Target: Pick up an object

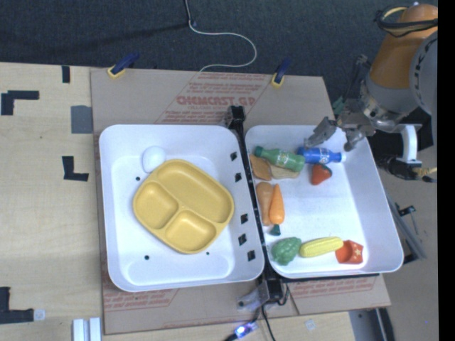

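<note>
In the upper right of the frame, the grey two-finger gripper (335,134) hangs with fingers spread, gripping nothing — just above the small blue plastic bottle (321,155) lying in the right white bin (370,190). Likely light, stiff, slippery — best pinched across its middle.
</note>
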